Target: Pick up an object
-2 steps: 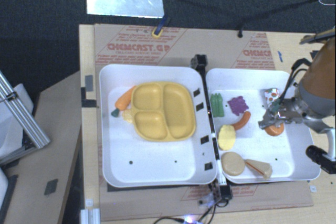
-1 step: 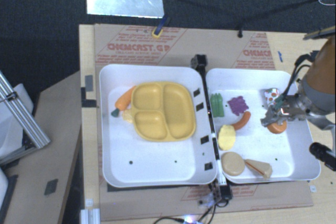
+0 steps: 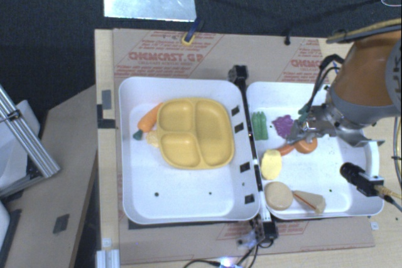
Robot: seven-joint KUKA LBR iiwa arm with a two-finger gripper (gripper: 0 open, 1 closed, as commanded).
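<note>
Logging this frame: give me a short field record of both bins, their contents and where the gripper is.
left bin: yellow divided plate; carrot at the plate's left edge
right bin: green piece, purple grapes, orange piece, yellow piece, round tan piece, tan wedge
gripper: over right bin, between grapes and orange piece
grasp: cannot tell

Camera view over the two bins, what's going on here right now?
The robot arm has reached into the right bin, with its gripper low over the purple and orange toy foods. Nothing visibly sits between its fingers. The left bin holds a yellow divided plate with a toy carrot beside it.
</note>
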